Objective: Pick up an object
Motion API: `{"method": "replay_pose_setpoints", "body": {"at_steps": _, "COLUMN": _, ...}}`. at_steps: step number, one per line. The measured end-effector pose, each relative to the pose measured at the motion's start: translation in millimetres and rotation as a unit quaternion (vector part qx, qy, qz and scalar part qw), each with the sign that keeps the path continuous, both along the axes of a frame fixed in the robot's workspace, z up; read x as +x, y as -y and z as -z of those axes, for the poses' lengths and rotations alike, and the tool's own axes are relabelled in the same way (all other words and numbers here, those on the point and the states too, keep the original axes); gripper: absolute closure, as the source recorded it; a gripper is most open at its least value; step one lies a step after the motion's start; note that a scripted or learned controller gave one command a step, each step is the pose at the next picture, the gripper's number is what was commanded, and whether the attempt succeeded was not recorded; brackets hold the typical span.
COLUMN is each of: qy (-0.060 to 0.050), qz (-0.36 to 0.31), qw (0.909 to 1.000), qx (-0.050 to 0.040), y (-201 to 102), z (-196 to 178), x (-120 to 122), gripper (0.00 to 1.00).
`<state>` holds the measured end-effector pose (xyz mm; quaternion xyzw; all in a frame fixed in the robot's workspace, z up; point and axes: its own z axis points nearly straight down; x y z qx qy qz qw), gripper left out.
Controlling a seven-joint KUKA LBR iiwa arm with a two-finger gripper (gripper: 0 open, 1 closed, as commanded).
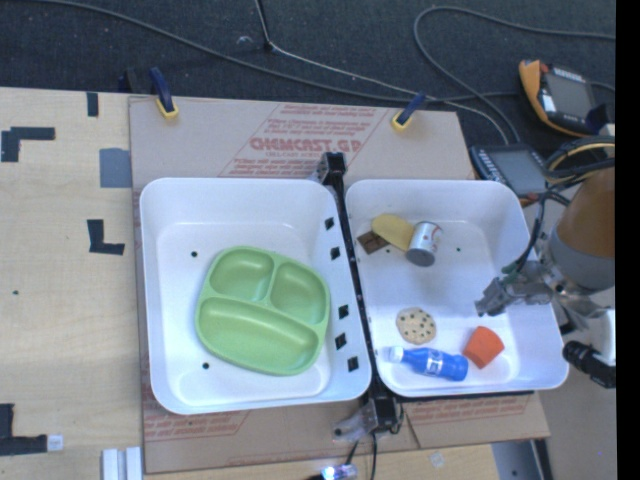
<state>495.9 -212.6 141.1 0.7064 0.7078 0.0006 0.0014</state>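
Observation:
The right bin (500, 200) holds several small objects. A yellow block (392, 231) lies by a silver metal cup (423, 244) near the back, with a small brown piece (368, 242) to their left. A round cookie (415, 325) sits in the middle. Along the front wall lies a blue bottle (431, 363), and an orange cup (484, 347) stands to its right. My gripper (494, 302) hangs over the right side of this bin, just above and behind the orange cup, with nothing seen in it.
A green divided plate (264, 309) lies in the left bin (170, 208). A black divider (345, 268) runs between the bins. The grey arm with its orange band (590, 223) reaches over the right bin's right wall. Cables and devices lie beyond the bench.

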Motion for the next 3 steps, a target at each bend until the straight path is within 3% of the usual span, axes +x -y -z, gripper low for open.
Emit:
{"method": "replay_pose_setpoints", "body": {"at_steps": 2, "qy": 0.001, "qz": 0.000, "qw": 1.0000, "qx": -0.0006, "y": -7.9, "z": -107.8, "x": 9.6, "gripper": 1.00}}
{"method": "replay_pose_setpoints", "body": {"at_steps": 3, "qy": -0.002, "qz": -0.002, "qw": 1.0000, "qx": 0.0013, "y": -66.1, "z": -94.1, "x": 12.9, "gripper": 1.00}}
